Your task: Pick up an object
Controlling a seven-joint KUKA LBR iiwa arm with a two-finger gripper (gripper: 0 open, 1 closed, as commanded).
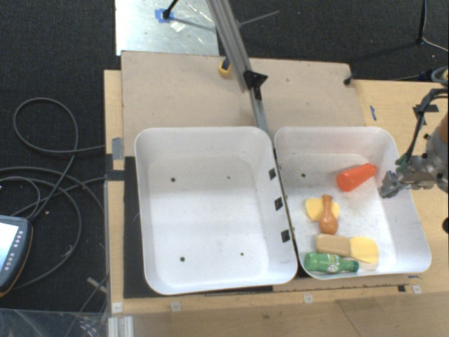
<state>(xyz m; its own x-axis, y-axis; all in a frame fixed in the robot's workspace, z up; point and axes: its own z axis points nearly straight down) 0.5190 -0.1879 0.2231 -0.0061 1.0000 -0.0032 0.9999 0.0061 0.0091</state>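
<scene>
Green bottle point(330, 262) lies along the front wall of the right bin point(414, 239), nearest the camera, beside a tan block point(332, 244) and a yellow piece point(365, 250). Behind them sits a brown, bottle-shaped toy point(328, 215) on a yellow disc point(314, 208). Farther back lies the likeliest target, an orange cylinder point(356, 176), its long axis tilted toward the gripper point(390, 186). That gripper hangs just right of the cylinder, apart from it, carrying nothing; whether its tips are spread cannot be told.
</scene>
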